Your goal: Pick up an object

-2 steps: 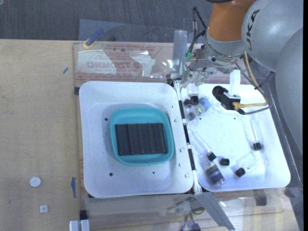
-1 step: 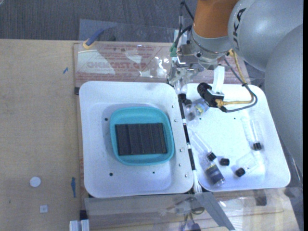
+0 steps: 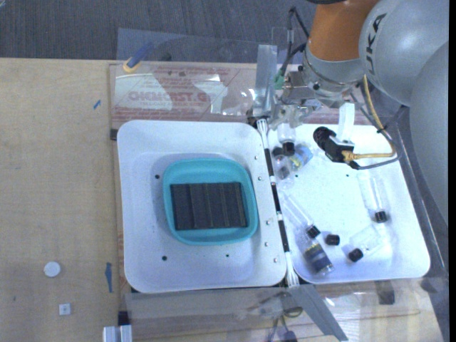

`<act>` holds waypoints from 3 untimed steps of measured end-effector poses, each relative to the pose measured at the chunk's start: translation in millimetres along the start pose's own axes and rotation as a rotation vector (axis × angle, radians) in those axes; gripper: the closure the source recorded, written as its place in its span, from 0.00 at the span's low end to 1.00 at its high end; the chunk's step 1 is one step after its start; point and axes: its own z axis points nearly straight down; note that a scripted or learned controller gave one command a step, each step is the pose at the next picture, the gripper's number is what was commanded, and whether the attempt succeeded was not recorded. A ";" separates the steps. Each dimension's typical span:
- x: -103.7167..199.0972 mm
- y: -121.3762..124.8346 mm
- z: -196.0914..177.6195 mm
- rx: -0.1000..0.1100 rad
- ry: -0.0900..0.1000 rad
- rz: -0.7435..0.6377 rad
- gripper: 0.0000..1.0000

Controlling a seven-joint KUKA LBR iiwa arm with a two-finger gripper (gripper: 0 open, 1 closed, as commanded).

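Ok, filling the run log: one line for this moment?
arm: over right bin's far-left corner | claw: low above clear vials | left bin: teal tray

the middle of the right bin (image 3: pixel 410 262) is pretty open white floor, but clear vials with black caps (image 3: pixel 370 194) crowd its near and right side, and a dark-capped one (image 3: pixel 317 256) sits by the divider. the arm's wrist (image 3: pixel 335 30) hangs over the far left corner. the left bin (image 3: pixel 135 148) is mostly taken up by a teal tray (image 3: pixel 209 201), leaving just a rim of room.
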 end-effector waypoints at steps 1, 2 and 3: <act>36.6 3.2 -0.5 -0.003 0.000 0.026 1.00; -26.8 -2.3 2.1 0.000 0.000 0.063 1.00; -27.0 -1.5 -8.4 -0.003 -0.001 0.063 1.00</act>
